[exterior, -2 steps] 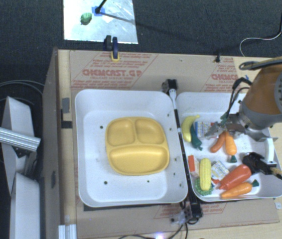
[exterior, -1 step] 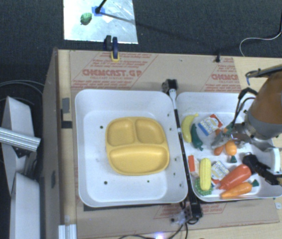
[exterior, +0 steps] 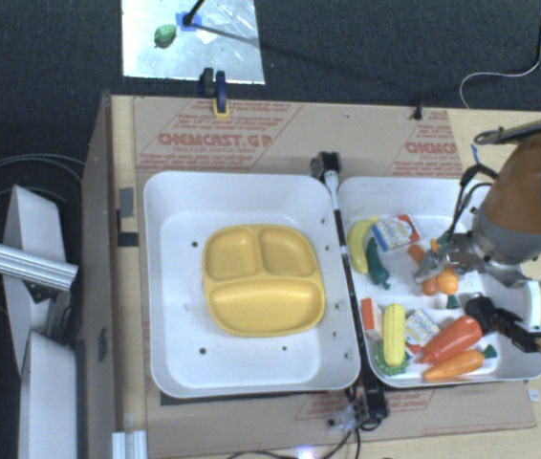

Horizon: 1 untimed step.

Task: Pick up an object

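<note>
We couldn't tell the gripper's [exterior: 440,264] state; crowded against the small orange [exterior: 446,281], we risked nudging neighbours.

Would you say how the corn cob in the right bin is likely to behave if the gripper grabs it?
The corn cob looks like a rigid, light toy. Its rounded, elongated shape suggests that it may roll or slip from the fingers. It lies crowded against the carrot, so neighbours would likely shift.

The arm [exterior: 538,194] runs off the right edge, and its tool [exterior: 440,268] is too blurred to read.
</note>
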### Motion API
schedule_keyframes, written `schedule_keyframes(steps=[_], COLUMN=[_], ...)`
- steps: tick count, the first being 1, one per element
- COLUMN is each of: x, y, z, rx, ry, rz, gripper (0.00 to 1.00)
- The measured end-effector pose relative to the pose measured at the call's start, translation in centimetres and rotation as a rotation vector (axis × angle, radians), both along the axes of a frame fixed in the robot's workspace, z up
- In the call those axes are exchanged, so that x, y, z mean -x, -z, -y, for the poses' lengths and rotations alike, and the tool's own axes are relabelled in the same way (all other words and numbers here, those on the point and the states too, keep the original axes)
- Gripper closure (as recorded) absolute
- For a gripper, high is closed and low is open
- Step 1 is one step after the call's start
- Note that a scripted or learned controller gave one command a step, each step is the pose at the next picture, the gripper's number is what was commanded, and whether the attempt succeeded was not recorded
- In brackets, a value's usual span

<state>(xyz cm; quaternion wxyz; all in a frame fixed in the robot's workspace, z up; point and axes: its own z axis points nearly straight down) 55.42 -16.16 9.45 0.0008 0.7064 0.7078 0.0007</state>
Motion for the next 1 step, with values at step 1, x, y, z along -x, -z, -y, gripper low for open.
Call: schedule_keyframes(steps=[1], x=[-0.18], y=[-12.16], z=[-7.67], rx=[0.0], ry=[-0.002], rz=[0.003], gripper=[1.0])
